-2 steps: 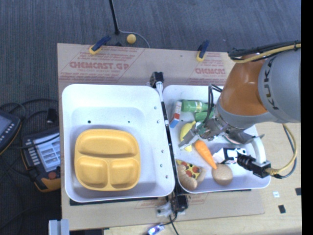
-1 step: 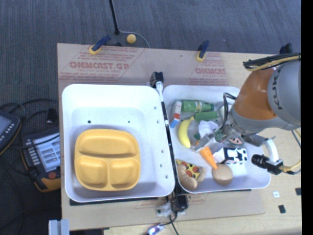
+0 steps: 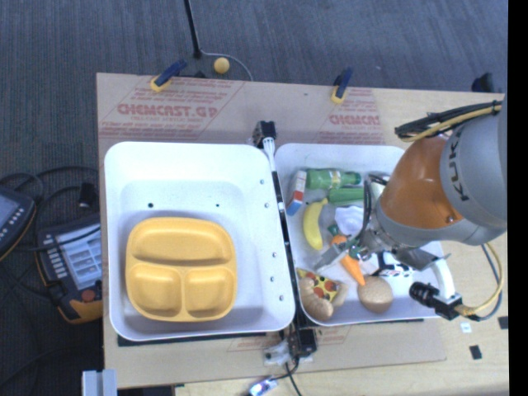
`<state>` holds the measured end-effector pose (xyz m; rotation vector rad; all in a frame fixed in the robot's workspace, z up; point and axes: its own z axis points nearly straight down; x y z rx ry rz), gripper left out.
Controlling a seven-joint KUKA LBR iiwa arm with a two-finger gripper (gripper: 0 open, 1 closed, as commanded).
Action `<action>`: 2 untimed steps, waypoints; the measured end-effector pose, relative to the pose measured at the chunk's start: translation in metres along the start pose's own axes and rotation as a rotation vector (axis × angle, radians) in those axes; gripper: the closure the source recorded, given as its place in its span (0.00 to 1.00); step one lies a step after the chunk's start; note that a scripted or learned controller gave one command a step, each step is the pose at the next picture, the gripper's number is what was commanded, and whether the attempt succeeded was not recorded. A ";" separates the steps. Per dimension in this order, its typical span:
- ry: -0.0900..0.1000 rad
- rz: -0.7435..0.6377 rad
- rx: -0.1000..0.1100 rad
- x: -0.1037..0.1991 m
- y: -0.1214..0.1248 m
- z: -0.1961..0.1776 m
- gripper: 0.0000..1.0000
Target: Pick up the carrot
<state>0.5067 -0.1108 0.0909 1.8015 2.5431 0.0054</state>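
Observation:
The carrot (image 3: 355, 271), a small orange piece, lies slanted in the right bin (image 3: 330, 150), between the banana and a tan round item. My gripper (image 3: 346, 254) hangs low over the carrot's upper end, under the grey and orange wrist (image 3: 412, 196). Its metal fingers (image 3: 327, 257) look spread to either side of the carrot, so it reads as open. The wrist hides part of the carrot and of the bin's right half.
Around the carrot lie a yellow banana (image 3: 313, 223), a green bottle (image 3: 332, 178), a pizza slice toy (image 3: 318, 288), a tan round item (image 3: 376, 295) and a white object (image 3: 351, 218). The left bin (image 3: 115, 221) holds a yellow divided tray (image 3: 181, 266).

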 end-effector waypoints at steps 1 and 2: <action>0.002 0.001 0.001 0.000 0.001 -0.009 1.00; 0.016 0.366 0.025 0.091 0.010 -0.093 1.00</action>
